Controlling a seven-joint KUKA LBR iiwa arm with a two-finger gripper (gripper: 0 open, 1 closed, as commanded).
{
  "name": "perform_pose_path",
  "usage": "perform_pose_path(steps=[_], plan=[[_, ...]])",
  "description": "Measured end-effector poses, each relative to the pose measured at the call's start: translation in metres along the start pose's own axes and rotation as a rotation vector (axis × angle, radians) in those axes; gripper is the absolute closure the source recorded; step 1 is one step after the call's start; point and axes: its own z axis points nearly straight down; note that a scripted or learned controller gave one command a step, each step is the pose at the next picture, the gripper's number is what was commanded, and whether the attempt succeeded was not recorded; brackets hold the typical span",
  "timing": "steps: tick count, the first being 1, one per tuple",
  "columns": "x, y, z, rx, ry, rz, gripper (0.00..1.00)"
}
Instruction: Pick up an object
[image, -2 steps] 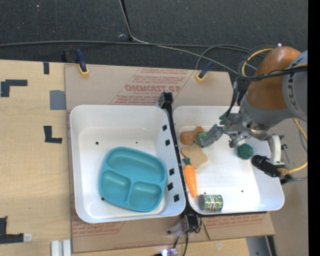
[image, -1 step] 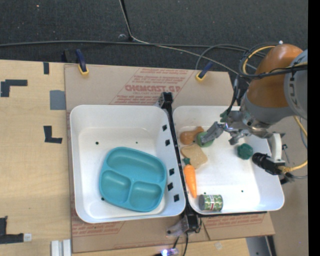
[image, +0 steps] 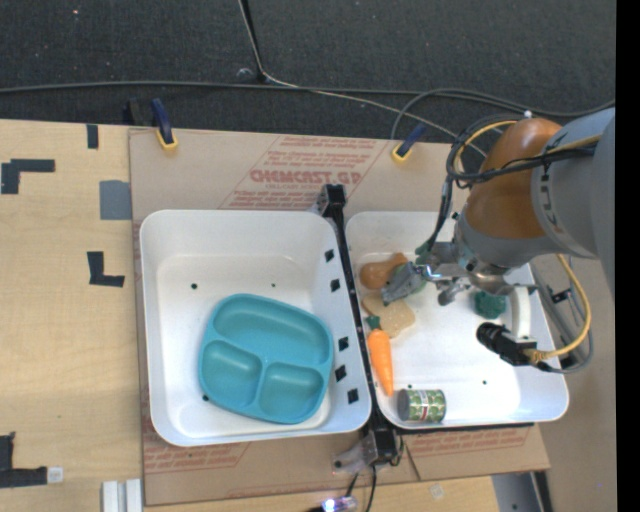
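Hovering low over the right bin (image: 540, 400), the claw (image: 425, 283) sits among a small cluster of toy food near the bin's left wall, and from this slanted view I cannot tell whether it is spread or pressed together, nor whether anything sits in it. Just left of it lie a brown rounded piece (image: 378, 272) and, touching that from below, a pale tan bread-like slab (image: 394, 318); a dark grey part, either of the claw or an object, overlaps both. A carrot (image: 380, 362) lies lengthwise along the divider, just below the slab, and a small can (image: 424, 405) rests on its side near the bin's front edge, well apart from the rest. A teal object (image: 490, 303) peeks out under the wrist, mostly hidden. The left bin (image: 160, 250) holds a teal divided tray (image: 265, 357). Any of these would count as the object; all look like light, rigid plastic, unlikely to deform or break. The brown piece looks smooth and rounded, so I judge it could squirt out unless taken across its widest part. The slab seems flat and low, hard to get under. The carrot tapers and hugs the wall, leaving little room on one side; its thick end is the better hold. The can, lying free, would probably roll, so gripping across its flat ends seems safest.
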Motion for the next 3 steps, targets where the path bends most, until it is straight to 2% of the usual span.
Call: perform_pose_path(steps=[1,2,3], plan=[[-0.003,-0.001,0.044,0.0,-0.001,0.001,0.0],[-0.005,0.005,0.067,-0.025,-0.006,0.005,0.0],[-0.003,0.001,0.06,-0.01,-0.002,-0.001,1.0]])
